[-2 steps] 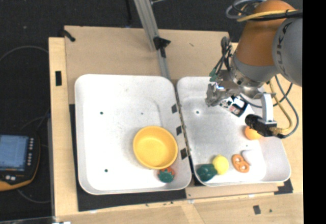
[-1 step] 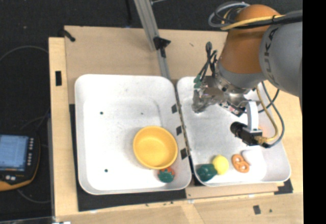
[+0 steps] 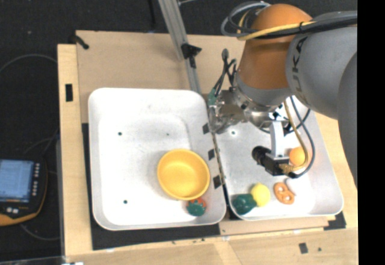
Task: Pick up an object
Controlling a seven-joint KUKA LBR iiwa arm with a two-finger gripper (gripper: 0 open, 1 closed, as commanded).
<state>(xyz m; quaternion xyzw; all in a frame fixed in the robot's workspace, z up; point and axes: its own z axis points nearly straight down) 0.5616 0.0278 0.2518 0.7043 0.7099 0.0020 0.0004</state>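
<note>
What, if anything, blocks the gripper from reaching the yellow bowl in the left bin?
Nothing, so likely yes: the gripper hangs over the wall between the bins, and the yellow bowl lies uncovered nearby.

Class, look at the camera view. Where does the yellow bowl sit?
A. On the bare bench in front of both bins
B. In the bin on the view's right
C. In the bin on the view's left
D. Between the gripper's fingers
C: the yellow bowl rests on the floor of the bin on the view's left, toward that bin's near right corner.
</note>
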